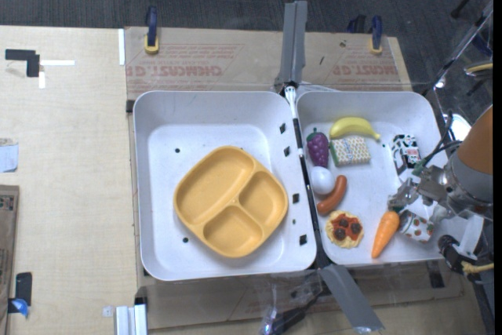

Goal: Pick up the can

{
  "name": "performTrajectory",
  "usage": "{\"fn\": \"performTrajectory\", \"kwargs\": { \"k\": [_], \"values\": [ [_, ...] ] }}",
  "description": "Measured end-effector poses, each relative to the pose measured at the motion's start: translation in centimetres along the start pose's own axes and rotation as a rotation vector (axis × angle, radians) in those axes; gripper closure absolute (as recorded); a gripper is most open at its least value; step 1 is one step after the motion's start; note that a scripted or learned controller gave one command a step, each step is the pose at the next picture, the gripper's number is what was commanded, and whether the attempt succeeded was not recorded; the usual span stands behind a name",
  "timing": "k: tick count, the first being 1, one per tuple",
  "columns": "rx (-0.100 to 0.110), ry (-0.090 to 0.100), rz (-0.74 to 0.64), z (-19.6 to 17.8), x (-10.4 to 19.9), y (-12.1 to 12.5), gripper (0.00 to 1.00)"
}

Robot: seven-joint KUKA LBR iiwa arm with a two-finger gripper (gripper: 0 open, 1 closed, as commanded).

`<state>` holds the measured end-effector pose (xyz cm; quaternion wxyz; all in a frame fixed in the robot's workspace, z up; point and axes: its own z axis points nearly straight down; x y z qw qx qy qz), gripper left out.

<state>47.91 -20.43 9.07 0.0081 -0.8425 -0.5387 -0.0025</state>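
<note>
- While the grey arm reaches in from the right edge of the camera view, its tool sits low over the near right part of the right bin.
- From where I stand I can't tell if the tool is released or clenched; its tip is a tangle of metal and cable.
- The can, as best I can make it out, is the small white thing with reddish marks just below the tool. It is just beside the carrot, near the bin's right front corner. Whether the tool touches it I cannot say.
- The carrot lies slanted, its green end up toward the tool.
- To the carrot's left lies a small pizza, and above that a sausage and a white egg, close together.
- Further back are purple grapes, a speckled block and a banana just behind the block.
- A black-and-white patterned item sits near the right wall, above the tool.
- The left bin holds a yellow divided plate, lying flat.
- Both bins rest on brown card on the desk, with clamps at the far edge.
</note>
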Motion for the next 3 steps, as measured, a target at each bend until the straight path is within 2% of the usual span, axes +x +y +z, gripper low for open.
{"fn": "performTrajectory", "kwargs": {
  "k": [1,2,3],
  "values": [
    [-0.003,-0.007,0.004,-0.9,-0.3,0.1,1.00],
    [-0.009,-0.016,-0.096,-14.2,5.4,7.0,1.00],
    [-0.008,-0.016,-0.096,-14.2,5.4,7.0,0.00]
  ]
}}
